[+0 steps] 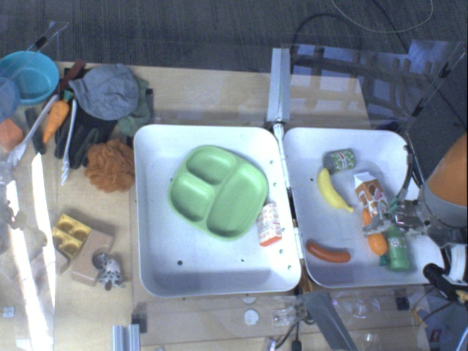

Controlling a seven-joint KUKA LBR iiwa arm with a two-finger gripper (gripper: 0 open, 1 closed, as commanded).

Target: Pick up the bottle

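A small green bottle (398, 254) lies in the right bin (351, 141), close to its front right corner. Against its left side rests a small orange piece (376, 244). My gripper (404, 220) hangs just behind the bottle at the bin's right wall, and the orange band of the arm (447, 175) rises behind it. Nothing shows between gripper and bottle that tells of a hold. A second small bottle (269, 224), white with a red label, lies in the left bin (157, 218) beside a green divided plate (218, 191).
The right bin also holds a banana (333, 189), a green can (340, 159), a juice carton (371, 196) and a red sausage (329, 253). Outside the bins on the left lie cloths, a blue bowl (29, 77), a carrot and small toys.
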